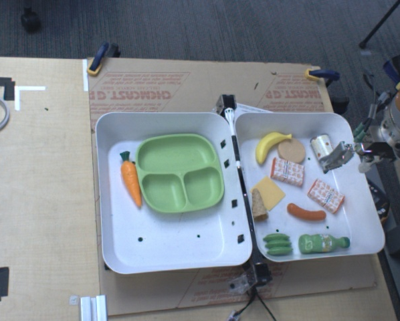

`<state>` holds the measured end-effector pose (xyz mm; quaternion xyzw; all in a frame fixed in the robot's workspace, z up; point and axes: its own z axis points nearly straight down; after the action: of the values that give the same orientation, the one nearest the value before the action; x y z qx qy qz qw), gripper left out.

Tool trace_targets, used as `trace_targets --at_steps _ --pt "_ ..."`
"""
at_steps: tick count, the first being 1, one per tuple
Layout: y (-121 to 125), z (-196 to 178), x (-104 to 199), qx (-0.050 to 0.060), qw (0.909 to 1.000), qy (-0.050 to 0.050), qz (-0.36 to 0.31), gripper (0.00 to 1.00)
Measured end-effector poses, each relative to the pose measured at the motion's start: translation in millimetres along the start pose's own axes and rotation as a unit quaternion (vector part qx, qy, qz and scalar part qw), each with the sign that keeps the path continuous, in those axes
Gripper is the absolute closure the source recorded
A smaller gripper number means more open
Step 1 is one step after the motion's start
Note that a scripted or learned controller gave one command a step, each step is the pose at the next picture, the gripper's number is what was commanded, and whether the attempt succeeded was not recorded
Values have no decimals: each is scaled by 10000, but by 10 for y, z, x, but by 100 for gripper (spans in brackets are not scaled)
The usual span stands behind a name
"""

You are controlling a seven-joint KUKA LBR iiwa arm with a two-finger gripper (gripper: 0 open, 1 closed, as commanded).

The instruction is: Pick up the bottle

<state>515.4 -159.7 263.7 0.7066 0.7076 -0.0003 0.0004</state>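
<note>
The bottle (324, 244) is small and green, with a label. It lies on its side in the near right corner of the right bin (364, 209). My gripper (336, 156) hangs over the far right part of that bin, just beside a silver can (320, 144). It is well away from the bottle, with a red-and-white packet (325, 196) and a sausage (306, 212) lying between them. I see nothing held in the gripper.
The right bin also holds a banana (271, 144), a round cookie (291, 151), a second packet (287, 172), cheese (271, 193), bread (259, 205) and green pea pods (277, 243). The left bin (166, 243) holds a green divided plate (180, 172) and a carrot (130, 179).
</note>
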Motion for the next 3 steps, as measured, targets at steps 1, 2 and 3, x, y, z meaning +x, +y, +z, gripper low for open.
trace_targets --at_steps 1,2,3 --pt "8 -96 -3 -3 10000 -4 -3 100" --pt "-188 496 882 5 9999 4 154 100" --pt "-374 578 1343 8 9970 6 776 100"
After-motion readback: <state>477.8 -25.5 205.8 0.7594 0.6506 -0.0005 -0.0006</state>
